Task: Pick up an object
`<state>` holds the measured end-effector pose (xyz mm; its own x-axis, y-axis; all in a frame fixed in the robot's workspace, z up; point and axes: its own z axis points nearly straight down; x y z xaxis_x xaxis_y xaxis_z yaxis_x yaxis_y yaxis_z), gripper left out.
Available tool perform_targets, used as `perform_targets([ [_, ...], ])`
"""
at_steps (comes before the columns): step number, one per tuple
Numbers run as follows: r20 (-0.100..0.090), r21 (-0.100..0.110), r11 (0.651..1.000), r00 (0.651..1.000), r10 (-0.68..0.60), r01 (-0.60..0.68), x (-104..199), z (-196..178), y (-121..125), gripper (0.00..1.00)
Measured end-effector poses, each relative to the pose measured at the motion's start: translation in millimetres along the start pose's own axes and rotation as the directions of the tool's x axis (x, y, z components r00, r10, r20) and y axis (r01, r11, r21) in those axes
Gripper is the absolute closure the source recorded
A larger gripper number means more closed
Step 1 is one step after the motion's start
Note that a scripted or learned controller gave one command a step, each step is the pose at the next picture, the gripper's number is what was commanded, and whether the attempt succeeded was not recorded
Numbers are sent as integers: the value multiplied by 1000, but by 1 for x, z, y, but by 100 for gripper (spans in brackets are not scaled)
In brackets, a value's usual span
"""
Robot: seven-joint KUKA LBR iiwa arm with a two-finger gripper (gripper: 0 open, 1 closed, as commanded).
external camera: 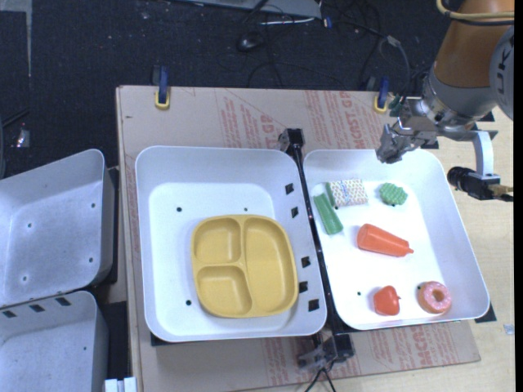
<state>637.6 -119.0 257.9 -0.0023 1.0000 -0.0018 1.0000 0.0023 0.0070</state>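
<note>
— Gripper (393, 150) first: where?
— Over the far rim of the right bin (466, 243), above everything in it. Whether it is spread or pressed together, I cannot tell.
— And in that bin?
— Carrot (382, 241) mid-bin, green stick (328, 214) by the left wall, speckled block (349, 192), green lump (393, 193), red pepper (386, 300), donut (433, 297).
— Left bin (163, 178)?
— Yellow tray (243, 265).
</note>
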Motion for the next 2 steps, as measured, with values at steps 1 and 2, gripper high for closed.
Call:
perform_targets([
  [1, -4, 9, 1000, 1000, -5, 5, 52, 14, -12, 100],
  [2, -4, 8, 1000, 1000, -6, 6, 104, 6, -25, 100],
])
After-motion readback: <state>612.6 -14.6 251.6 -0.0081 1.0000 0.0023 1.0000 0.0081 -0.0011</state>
